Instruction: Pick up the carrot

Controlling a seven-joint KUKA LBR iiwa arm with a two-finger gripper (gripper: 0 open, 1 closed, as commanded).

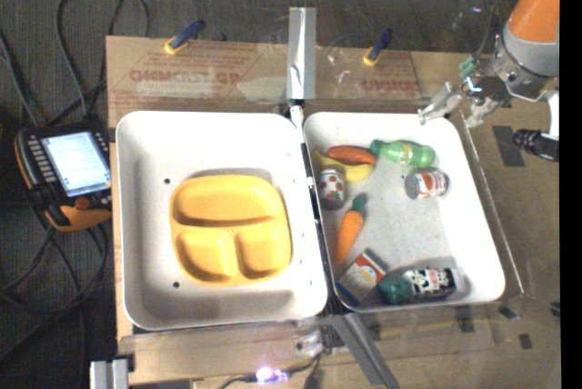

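From the overhead camera view, the carrot (349, 228) lies in the right bin (482, 224), left of centre, green top pointing away, between a small ball (331, 186) and a carton (362, 274). The gripper (455, 105) hangs above the bin's far right corner, fingers spread and empty. The approach is just starting; next it must travel left and descend over the carrot.

Two white bins (136, 142) sit side by side. One yellow tray (232, 226), one carrot (348, 228), one green bottle (402, 153), one can (427, 184), one ball (331, 186), one small carton (362, 274), two blue-handled clamps (184, 36).
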